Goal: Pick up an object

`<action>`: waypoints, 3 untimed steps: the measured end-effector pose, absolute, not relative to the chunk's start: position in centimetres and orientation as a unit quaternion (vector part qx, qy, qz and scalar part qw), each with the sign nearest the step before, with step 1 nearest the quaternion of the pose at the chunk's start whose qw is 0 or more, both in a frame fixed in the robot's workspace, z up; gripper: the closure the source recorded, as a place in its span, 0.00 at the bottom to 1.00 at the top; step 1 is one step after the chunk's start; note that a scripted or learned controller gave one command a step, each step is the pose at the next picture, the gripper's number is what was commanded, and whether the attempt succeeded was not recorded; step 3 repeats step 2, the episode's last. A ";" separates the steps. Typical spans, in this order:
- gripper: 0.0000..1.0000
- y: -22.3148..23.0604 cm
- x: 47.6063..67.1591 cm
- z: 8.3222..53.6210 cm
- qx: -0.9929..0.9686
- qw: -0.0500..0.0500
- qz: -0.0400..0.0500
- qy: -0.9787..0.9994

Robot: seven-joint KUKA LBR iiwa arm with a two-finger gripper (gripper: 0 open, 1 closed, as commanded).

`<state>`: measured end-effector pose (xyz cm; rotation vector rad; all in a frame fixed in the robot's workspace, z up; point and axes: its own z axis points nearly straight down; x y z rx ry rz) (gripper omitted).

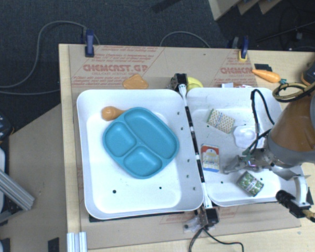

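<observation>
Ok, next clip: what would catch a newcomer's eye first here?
The bright blue three-compartment plastic plate in the left white bin, with a small orange drumstick-shaped toy at its upper left. Then the grey arm's gripper low in the right white bin, beside a small green patterned packet.

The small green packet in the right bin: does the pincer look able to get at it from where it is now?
Probably yes. The green packet lies flat on the right bin's floor just beside the pincer, apart from the red-and-white card, with nothing lying over it.
</observation>
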<state>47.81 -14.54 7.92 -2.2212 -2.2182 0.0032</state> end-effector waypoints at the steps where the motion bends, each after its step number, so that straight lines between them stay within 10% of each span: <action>1: 0.00 -21.0 50.0 11.1 -0.708 -0.004 0.000 -0.706; 3: 0.00 -14.3 53.5 16.7 -0.704 -0.003 -0.003 -0.710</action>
